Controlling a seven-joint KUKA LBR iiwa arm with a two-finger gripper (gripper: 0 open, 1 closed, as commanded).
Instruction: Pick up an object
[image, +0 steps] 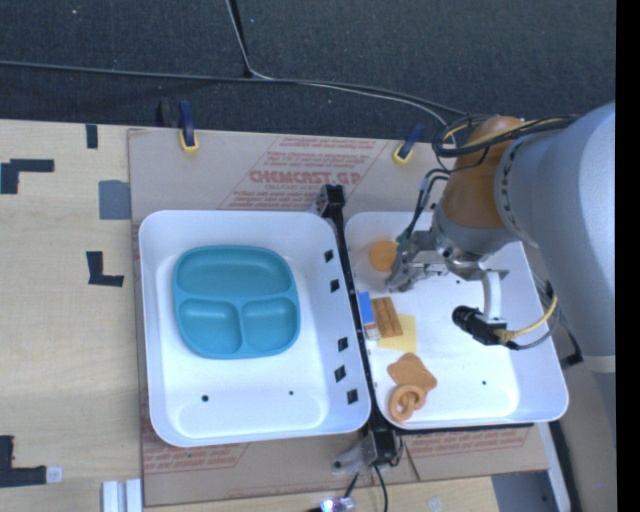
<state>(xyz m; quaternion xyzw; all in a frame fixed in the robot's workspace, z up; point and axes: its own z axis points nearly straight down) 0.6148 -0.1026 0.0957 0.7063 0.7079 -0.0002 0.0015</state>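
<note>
Hand (403, 268): low in the right bin (520, 395), beside the orange ball (381, 254); its grip cannot be told.
Likely target: that ball, nearest, apparently untouched.
Others: yellow block (392, 327), pretzel (408, 386), clustered along the divider.
Left bin (240, 415): teal tray (237, 300).
</note>
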